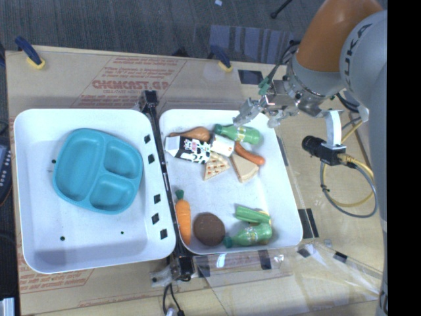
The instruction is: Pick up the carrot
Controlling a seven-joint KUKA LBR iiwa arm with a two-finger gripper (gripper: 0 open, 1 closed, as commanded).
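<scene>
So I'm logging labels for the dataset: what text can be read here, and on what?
"CHEMCAST GP", red print, repeated on the brown board under the bins.
"KUKA", partly seen, on the grey arm.
Smaller red lines on the board: too blurred to read.
The black-and-white carton: pattern, nothing legible.

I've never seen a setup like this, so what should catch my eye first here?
Probably the big grey arm with its orange band, reaching in from the right so that its gripper hangs over the far edge of the right bin. That bin holds a jumble of toy food, with the carrot at its near left beside a brown ball. In the left bin lies a blue tray.
</scene>
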